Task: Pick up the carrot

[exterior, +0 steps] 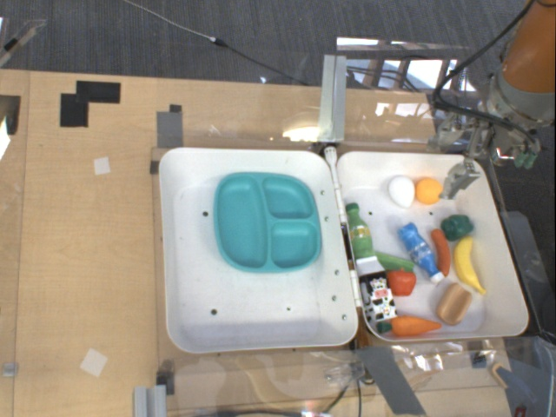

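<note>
The carrot (415,326) is orange and tapered. It lies flat at the front edge of the right bin (508,307), just right of a small black-and-white box (378,296). My gripper (460,179) hangs over the far right part of that bin, beside an orange ball-shaped fruit (427,190) and well behind the carrot. Nothing shows in its grasp.
The right bin also holds a white egg (400,191), broccoli (457,227), a banana (469,265), a blue bottle (420,250), a red chilli (441,252), a green bottle (358,237), a tomato (400,282) and a bread roll (453,302). A teal divided plate (265,221) sits in the left bin (187,302).
</note>
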You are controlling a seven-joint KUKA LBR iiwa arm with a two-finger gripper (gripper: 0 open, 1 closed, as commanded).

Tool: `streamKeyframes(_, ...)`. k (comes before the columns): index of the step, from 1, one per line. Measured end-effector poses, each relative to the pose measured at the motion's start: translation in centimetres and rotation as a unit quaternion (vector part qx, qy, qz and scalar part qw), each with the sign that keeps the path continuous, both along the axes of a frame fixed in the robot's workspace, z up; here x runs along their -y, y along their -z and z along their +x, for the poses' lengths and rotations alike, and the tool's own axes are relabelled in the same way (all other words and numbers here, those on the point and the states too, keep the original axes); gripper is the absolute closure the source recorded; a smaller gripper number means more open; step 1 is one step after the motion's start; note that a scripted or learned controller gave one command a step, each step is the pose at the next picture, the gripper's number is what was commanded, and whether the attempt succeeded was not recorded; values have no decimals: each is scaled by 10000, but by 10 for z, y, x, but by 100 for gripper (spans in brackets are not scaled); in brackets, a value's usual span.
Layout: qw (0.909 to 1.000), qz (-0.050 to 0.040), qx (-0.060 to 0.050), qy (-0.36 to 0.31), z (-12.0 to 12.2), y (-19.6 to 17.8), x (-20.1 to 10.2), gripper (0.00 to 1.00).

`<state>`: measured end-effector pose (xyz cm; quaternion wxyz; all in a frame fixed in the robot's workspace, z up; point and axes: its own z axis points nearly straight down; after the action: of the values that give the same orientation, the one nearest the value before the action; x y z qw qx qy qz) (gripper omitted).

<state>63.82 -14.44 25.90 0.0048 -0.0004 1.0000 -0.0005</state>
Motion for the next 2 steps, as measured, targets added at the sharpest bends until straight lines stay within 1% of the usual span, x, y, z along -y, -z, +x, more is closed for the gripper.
streamKeyframes(1,9999,12,-65,-133,-4,146,62,0)
streamKeyframes(2,10000,-3,11,75,-2,170,61,0)
